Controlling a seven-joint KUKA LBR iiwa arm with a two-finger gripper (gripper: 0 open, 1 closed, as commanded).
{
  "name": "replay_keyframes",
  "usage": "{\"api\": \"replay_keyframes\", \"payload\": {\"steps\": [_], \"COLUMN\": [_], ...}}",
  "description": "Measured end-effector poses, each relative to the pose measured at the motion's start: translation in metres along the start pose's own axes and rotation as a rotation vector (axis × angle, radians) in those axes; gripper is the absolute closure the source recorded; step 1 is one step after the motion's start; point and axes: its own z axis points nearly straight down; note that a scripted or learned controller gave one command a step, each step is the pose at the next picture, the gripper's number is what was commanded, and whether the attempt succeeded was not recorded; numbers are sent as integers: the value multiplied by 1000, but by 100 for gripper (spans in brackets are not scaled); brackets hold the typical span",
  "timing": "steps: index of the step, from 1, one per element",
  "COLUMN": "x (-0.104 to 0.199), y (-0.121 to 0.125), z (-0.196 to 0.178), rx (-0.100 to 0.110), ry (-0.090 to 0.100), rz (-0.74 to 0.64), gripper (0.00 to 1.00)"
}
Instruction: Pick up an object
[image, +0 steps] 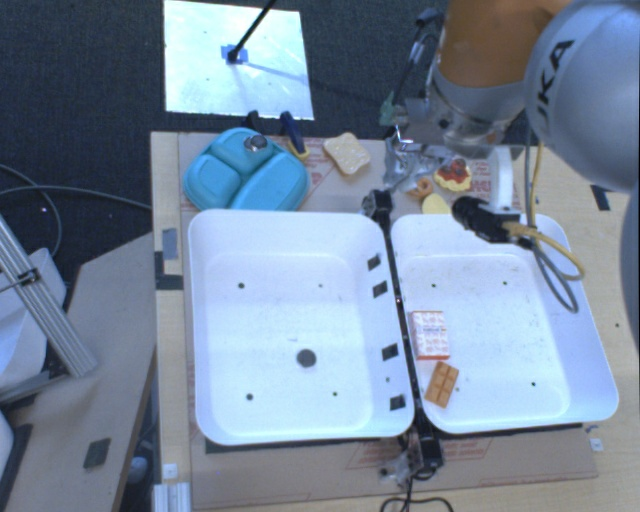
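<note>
The right bin (560, 330) holds a small white box with red print (430, 333) near its left wall. An orange waffle-like block (441, 383) lies just below the box. A dark round disc (306, 357) rests on the floor of the left bin (230, 300). My gripper (402, 162) hangs under the grey and orange wrist at the back of the bench, above the far end of the divider between the bins. It is well away from the box, the block and the disc.
Behind the bins lie a blue lidded dish (247, 172), a toast slice (347, 153), a red and yellow toy food (453, 175) and a pale yellow piece (435, 205). A black and yellow cable (550, 255) droops over the right bin's far corner.
</note>
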Motion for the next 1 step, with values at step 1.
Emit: {"api": "replay_keyframes", "payload": {"steps": [1], "x": [31], "y": [33], "z": [104], "rx": [21], "ry": [-3], "rz": [1], "gripper": [100]}}
